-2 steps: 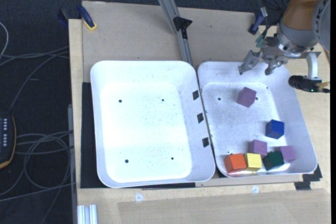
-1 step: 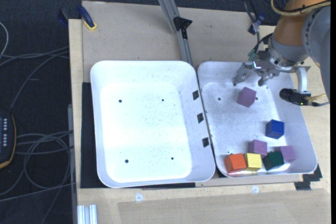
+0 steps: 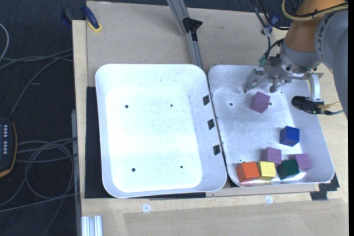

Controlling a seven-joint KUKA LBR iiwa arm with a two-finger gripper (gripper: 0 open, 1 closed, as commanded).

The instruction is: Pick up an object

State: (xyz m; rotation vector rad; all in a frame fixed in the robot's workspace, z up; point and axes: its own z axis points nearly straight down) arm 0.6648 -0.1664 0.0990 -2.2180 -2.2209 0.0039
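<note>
Hovering pincer (image 3: 261, 84) spread open — just above purple cube (image 3: 259, 102), right bin (image 3: 310, 119)

Bright even overhead light, faint soft shadows, mild glare on white bins (image 3: 110, 77).

We saw two white bins, the left bin (image 3: 149, 130) finely speckled with four dark dots, on a tan bench (image 3: 138, 30). In the right bin (image 3: 232, 119) lay a purple cube (image 3: 259, 102), a blue cube (image 3: 289, 136), and orange (image 3: 248, 171), yellow (image 3: 267, 170), green (image 3: 287, 168) and two more purple blocks (image 3: 272, 154) (image 3: 302, 161). The arm (image 3: 315, 25) was grey and orange.
</note>
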